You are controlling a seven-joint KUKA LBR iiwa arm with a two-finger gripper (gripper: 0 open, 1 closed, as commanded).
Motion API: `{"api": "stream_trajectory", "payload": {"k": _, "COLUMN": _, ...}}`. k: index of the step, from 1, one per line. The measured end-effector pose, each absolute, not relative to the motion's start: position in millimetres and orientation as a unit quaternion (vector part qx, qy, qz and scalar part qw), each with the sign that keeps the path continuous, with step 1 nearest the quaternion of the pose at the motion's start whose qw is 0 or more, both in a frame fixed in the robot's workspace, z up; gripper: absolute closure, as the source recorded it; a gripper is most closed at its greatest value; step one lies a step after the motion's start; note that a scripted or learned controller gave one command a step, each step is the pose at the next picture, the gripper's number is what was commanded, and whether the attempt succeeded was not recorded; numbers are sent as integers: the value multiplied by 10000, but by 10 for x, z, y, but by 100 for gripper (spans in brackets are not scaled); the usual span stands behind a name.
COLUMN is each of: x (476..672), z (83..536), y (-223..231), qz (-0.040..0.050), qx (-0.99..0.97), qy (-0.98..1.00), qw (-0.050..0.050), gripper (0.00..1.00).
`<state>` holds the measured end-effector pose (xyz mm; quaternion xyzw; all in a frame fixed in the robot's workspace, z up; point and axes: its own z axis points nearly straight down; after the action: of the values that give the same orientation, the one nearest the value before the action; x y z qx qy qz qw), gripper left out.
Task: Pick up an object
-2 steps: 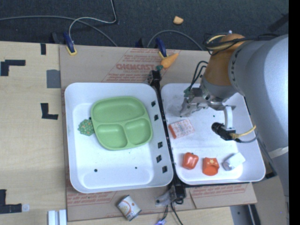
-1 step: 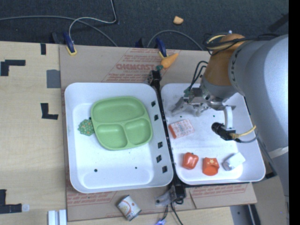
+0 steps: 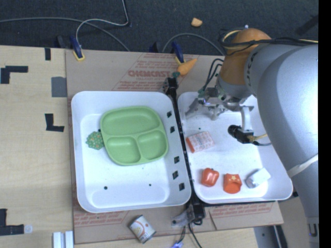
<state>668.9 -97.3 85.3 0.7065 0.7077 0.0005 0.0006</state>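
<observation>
Hand [image 3: 207,106]: hovers low over the right bin's [image 3: 269,192] far corner; grip state cannot be told.
Nearest object: the pink-and-white packet [image 3: 199,141], just nearer the camera than the hand, long axis slanting across the bin.
Others: two red-orange peppers [image 3: 209,176] farther along.
Writing: "CHEMCRST"-like red print on the cardboard [image 3: 146,73], only partly legible.

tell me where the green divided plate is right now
The green divided plate lies in the left bin, toward its upper middle, with a small green broccoli-like piece touching its left edge.
</observation>
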Motion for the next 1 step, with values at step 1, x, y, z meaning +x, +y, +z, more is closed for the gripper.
{"api": "stream_trajectory", "payload": {"k": 1, "x": 6128, "z": 1856, "y": -580, "qz": 8, "qx": 7062, "qy": 7080, "qw": 5, "gripper": 0}}
